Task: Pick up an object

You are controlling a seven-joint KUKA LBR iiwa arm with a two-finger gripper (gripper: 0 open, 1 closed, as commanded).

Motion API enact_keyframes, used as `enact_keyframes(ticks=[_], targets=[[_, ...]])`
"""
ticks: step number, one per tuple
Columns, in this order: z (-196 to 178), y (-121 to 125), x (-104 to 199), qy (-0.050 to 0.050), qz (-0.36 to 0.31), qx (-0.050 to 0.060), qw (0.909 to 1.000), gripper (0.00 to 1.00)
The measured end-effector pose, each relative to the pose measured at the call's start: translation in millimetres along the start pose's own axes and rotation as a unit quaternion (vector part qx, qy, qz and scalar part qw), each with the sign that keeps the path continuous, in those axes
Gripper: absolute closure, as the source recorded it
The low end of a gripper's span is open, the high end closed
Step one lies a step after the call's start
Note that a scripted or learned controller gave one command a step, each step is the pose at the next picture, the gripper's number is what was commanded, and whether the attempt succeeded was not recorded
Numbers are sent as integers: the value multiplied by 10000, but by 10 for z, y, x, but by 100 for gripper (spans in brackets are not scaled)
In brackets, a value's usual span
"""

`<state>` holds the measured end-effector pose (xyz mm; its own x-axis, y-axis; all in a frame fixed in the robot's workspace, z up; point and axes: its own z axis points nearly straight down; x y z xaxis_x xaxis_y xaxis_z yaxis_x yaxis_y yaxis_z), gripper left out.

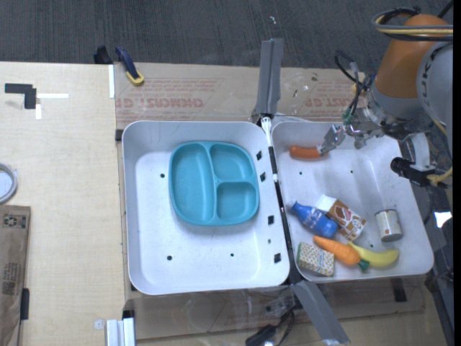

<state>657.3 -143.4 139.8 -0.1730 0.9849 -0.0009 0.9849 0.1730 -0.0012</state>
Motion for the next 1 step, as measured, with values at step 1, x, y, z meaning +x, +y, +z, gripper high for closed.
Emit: enact_keyframes(ticks=[1], targets=[[506,91,437,3,-98,9,10000,0]])
